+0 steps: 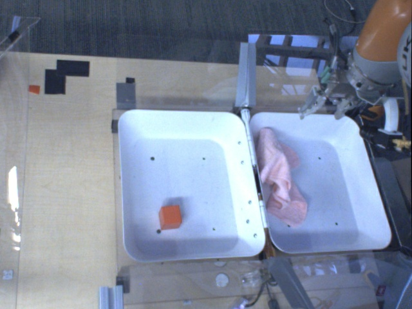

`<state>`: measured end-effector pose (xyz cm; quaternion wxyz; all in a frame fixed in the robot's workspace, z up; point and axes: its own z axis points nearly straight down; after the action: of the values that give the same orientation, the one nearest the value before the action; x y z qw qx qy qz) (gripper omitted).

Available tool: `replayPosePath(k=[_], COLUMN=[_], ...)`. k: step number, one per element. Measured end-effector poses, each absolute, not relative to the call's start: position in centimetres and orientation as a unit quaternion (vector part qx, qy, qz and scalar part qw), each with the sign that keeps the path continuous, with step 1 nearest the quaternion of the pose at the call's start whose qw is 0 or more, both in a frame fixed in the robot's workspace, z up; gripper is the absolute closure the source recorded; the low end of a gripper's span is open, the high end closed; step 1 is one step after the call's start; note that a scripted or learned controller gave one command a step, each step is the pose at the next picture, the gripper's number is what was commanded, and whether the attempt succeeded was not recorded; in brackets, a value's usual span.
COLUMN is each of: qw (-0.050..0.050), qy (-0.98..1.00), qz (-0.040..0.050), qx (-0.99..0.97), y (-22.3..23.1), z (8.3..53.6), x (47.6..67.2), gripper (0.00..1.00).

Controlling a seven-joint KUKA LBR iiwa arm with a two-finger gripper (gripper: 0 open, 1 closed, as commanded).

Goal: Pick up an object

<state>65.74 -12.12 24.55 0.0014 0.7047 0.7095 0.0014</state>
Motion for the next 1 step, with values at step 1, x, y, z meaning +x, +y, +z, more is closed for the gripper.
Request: replayPosePath(k=[1], qw=[0.002], qy=[0.766], qz=[0.0017], qx=[0.643], y=[-8.48], z=[13.69], x=[62.65], gripper=[0.0])
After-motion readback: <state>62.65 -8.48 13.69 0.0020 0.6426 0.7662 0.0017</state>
